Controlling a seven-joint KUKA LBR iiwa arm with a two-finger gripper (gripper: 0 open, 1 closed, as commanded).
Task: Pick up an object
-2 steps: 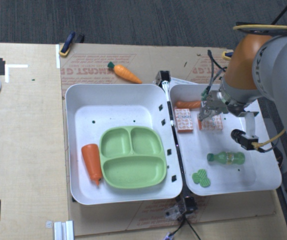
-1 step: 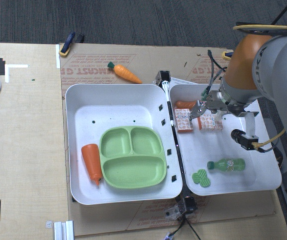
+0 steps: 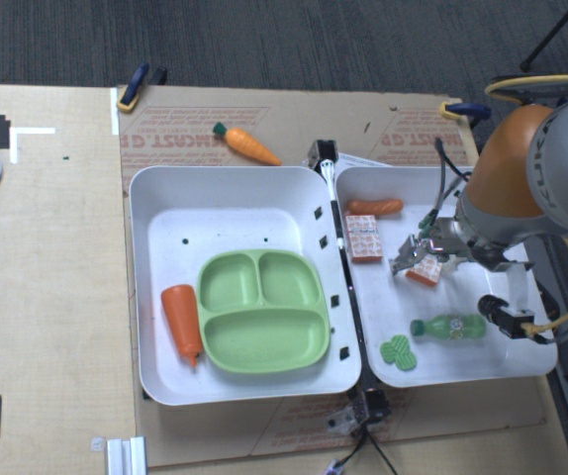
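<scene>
Two white bins sit side by side on the bench. The left bin (image 3: 155, 265) holds a green divided plate (image 3: 262, 311) near its front edge and an orange carrot (image 3: 181, 320) just beside the plate, along the bin's left wall. The right bin (image 3: 521, 359) holds a sausage (image 3: 375, 207) near its back edge, a red-and-white box (image 3: 363, 237) just in front of it by the left wall, a green bottle (image 3: 449, 328) lying on its side toward the front, and a green leafy piece (image 3: 398, 352) at the front left corner. The pincer (image 3: 421, 263) hangs over the middle of the right bin, pinching a small red-and-white packet (image 3: 426, 270) between its fingers. Behind the left bin, a second carrot (image 3: 246, 143) lies on the cardboard (image 3: 185, 132).
</scene>
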